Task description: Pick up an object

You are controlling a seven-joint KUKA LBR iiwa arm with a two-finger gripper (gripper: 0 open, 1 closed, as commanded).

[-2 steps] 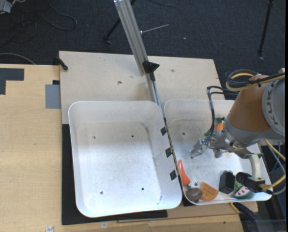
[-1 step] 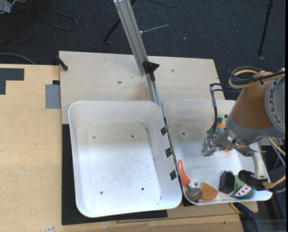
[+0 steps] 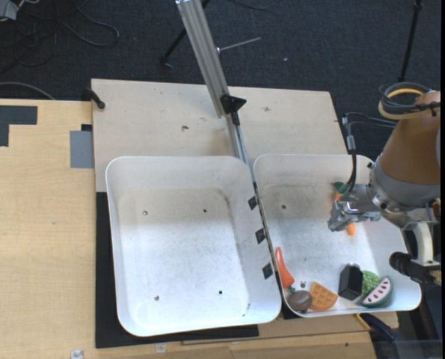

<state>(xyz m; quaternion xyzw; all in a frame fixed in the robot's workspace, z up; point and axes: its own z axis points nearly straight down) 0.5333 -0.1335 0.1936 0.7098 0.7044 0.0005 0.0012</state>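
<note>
No readable text, label, brand, number or sign appears anywhere here.

A: Fingers of gripper (image 3: 345,217) too small, blurred against the arm (image 3: 409,155), open or shut not readable
B: Agreed. Orange bit (image 3: 351,229) just under it, partly covered, shape unclear
A: Green scrap (image 3: 342,187) beside the wrist, mostly hidden behind the arm
B: Right bin (image 3: 304,172) far corner blocked by the arm
A: Brown lump (image 3: 301,300) at the near rim, too small to name
B: Green thing (image 3: 369,280) half hidden behind watermelon slice (image 3: 377,293)
</note>
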